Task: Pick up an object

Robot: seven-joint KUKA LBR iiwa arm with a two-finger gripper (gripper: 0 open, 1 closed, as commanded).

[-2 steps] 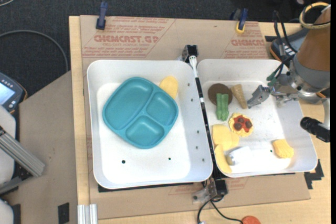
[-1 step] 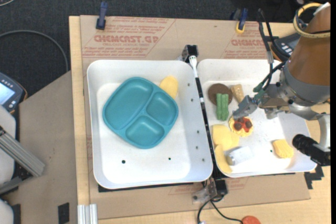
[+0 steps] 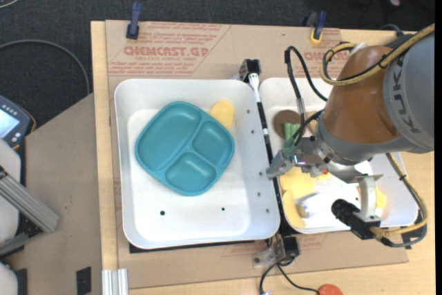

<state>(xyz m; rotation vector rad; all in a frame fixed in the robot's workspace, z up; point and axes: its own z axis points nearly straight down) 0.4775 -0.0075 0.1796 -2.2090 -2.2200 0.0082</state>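
Claw low in rt bin, prob touching yellow obj.

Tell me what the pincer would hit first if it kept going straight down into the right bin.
Probably the yellow object lying in the right bin, directly under the pincer; depth is hard to judge from this slanted view.

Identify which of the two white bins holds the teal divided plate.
The left bin holds the teal divided plate, with a small yellow object at the plate's far edge. The right bin sits under the arm.
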